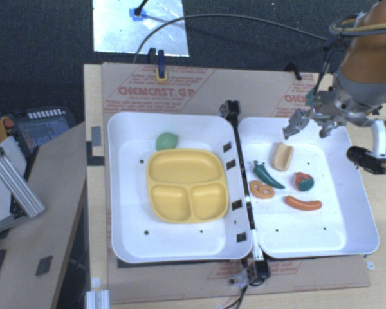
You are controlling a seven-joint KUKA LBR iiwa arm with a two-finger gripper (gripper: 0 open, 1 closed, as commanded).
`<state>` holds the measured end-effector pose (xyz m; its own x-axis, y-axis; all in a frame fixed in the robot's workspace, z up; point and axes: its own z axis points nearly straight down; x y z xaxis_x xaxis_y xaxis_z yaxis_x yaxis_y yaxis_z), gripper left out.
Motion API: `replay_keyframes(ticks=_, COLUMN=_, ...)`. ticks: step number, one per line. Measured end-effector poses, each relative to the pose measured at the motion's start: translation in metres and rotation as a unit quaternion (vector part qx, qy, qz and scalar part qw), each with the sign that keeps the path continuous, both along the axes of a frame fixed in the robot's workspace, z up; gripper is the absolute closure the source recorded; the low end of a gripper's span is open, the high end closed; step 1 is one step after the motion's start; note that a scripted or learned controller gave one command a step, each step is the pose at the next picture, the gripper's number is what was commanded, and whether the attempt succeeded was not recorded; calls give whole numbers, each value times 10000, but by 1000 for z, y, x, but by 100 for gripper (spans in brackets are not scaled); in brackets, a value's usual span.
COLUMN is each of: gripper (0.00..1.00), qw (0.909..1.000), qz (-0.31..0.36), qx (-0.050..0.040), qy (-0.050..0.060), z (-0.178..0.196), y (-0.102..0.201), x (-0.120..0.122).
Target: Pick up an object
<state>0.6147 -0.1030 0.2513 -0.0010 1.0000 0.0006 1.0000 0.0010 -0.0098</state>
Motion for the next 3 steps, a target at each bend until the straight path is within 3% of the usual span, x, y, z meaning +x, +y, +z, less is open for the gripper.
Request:
replay_keyframes(ticks=1, gripper=0, qw=10000, qz=9, qx=-5, qy=-55, z=7, y=0, x=2)
replay_keyframes(ticks=3, gripper=0, qw=10000, qz=16, qx=-3, qy=-44, z=-108, y=9, x=8)
